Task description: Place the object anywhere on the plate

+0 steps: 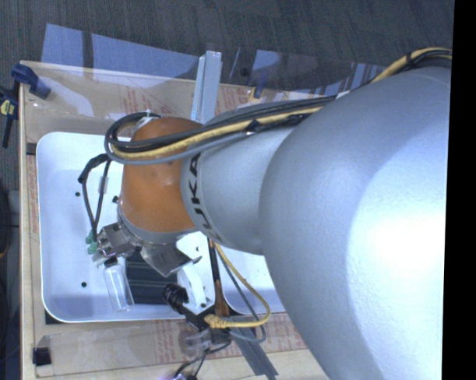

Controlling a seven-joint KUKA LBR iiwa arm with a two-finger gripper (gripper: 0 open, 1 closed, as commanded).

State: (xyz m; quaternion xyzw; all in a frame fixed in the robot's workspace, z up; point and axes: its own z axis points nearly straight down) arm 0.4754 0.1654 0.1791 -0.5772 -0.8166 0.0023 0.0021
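The arm point(353, 228) swept in from 3 o'clock and covered most of the bench point(100, 352). Its orange band point(157, 175) hung over the left bin point(58, 218). The gripper point(119, 278) sat low in that bin, toward 7 o'clock. Whether it was open, closed or holding anything could not be told. Where the object or the plate lay could not be told either.

The main risk looked to be a release made blind. With the plate's place unconfirmed, the object might land on bare bin floor. The loose yellow cable point(245, 314) at 6 o'clock could snag on the bin's rim as the wrist turned.

Part of the "KUKA" lettering point(195, 184) ran beside the band. Red print on the bench was probably text, but too small to read.
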